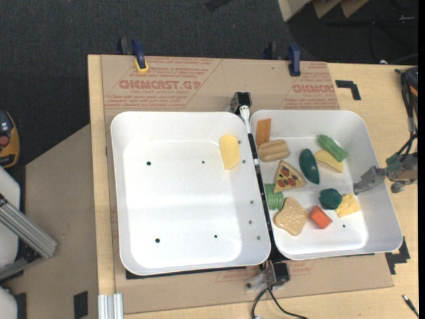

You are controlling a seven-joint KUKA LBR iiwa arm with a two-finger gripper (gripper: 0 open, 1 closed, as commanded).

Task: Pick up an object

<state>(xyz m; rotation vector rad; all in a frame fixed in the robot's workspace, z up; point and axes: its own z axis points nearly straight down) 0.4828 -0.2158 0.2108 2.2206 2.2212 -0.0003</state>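
Observation:
The right bin holds several toy foods: an orange stick, a tan bread roll, a pizza slice, a dark green oval, a green pepper, a yellow wedge, a dark green lump, a yellow piece, a red-orange block, a tan toast and a small green piece. A yellow oval lies alone in the left bin. My gripper hangs at the right bin's right side, just above and right of the yellow piece, with nothing seen in it.
Both bins rest on a cardboard sheet clamped at the back by two blue clamps. A black divider bracket sits between the bins at the back. Cables hang at the far right.

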